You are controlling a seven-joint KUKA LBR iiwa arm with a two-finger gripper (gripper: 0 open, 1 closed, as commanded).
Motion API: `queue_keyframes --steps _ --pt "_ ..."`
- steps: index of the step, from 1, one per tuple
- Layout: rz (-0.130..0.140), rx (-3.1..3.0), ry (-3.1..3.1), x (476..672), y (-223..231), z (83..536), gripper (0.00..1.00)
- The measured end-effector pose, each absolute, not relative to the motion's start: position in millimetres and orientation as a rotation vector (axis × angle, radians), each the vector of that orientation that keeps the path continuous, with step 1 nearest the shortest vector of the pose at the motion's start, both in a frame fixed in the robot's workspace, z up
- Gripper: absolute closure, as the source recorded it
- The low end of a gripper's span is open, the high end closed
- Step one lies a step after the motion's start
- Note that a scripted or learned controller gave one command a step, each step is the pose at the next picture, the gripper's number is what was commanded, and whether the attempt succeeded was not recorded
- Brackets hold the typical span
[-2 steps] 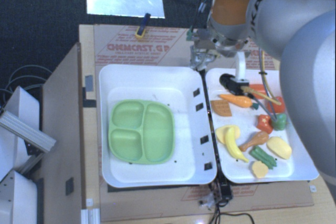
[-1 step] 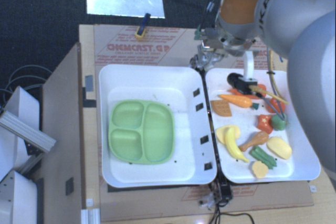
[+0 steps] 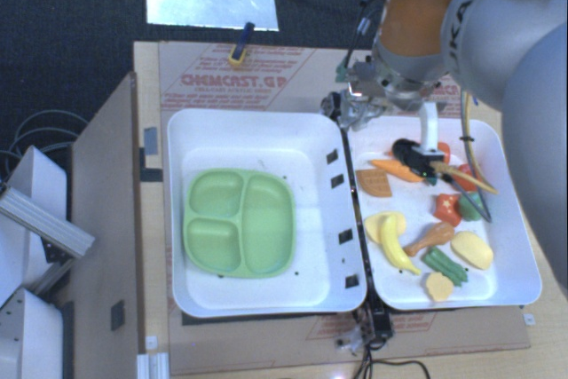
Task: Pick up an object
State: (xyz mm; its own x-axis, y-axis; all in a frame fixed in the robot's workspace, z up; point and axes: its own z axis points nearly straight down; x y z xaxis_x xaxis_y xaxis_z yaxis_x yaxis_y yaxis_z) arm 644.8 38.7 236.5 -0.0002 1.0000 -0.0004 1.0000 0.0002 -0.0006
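My gripper hangs over the far end of the divider between the two bins, above the far left corner of the right bin. Nothing shows in its grasp. The right bin holds toy food: an orange carrot, a brown waffle piece, a yellow banana, a chicken drumstick, a red pepper, a green vegetable, a yellow lemon and a small yellow piece. All lie nearer the front than the gripper.
The left bin holds a green divided plate. A cardboard sheet lies under both bins. The arm's grey and orange body fills the upper right. Cables and grey brackets sit off the bench at left.
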Motion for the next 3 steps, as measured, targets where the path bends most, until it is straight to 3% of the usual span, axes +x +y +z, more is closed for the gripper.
queue_keyframes --steps 1,2,3 --pt "-0.003 -2.225 -2.222 660.2 6 235 1.00" --pt "-0.009 -2.204 -2.236 668.2 125 221 1.00" --pt "-0.005 -2.221 -2.224 669.0 109 234 1.00"
